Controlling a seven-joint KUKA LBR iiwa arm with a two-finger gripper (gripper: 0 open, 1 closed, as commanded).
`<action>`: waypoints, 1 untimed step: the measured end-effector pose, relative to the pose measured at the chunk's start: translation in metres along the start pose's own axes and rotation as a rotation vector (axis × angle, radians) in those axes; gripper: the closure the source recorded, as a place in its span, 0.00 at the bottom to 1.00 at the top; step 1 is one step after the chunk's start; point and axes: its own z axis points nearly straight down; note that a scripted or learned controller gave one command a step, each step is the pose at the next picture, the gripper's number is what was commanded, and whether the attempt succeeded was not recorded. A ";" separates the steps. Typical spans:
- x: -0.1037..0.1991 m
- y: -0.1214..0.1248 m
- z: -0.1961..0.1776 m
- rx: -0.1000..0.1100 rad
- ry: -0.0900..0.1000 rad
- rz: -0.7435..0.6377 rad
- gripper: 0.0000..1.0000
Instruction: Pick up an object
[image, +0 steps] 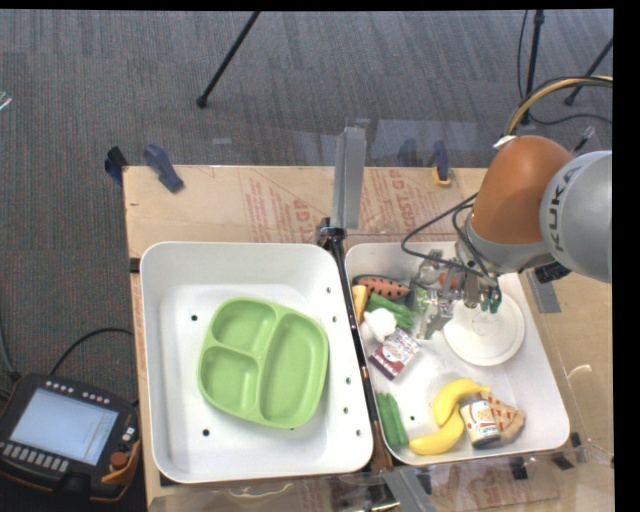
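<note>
My gripper (436, 303) hangs low in the right bin (540, 352), over its upper middle, just left of a white plate (487, 338). Below and left of it lie a white ball (380, 323), a green vegetable (393, 309), a carrot-like piece (383, 286) and a small pink and white packet (395, 353). A yellow banana (450, 414), a small can (483, 420) and a pizza slice (507, 415) sit near the bin's front. I see nothing held between the fingers.
The left bin (165, 300) holds a green divided plate (265, 361). A green pod (392, 418) lies by the right bin's front left wall. The arm's orange band (520, 200) hangs over the right bin's back right.
</note>
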 end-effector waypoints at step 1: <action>0.006 -0.005 0.000 0.001 0.001 0.190 0.00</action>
